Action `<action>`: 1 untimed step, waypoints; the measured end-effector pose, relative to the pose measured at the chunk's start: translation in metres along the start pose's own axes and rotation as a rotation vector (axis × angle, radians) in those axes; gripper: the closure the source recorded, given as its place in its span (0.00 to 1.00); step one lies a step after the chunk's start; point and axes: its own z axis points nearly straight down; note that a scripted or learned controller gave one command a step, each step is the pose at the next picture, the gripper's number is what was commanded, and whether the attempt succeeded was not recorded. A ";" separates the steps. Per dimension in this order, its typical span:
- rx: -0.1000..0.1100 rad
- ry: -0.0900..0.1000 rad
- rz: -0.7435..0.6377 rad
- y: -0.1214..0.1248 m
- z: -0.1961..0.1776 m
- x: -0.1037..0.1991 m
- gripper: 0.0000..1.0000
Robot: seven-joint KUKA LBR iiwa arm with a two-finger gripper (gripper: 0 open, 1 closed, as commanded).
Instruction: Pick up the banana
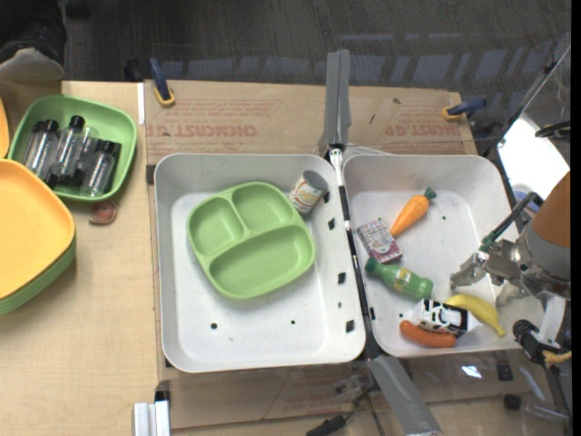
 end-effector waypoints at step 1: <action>-0.002 -0.013 -0.192 -0.004 0.001 0.001 0.00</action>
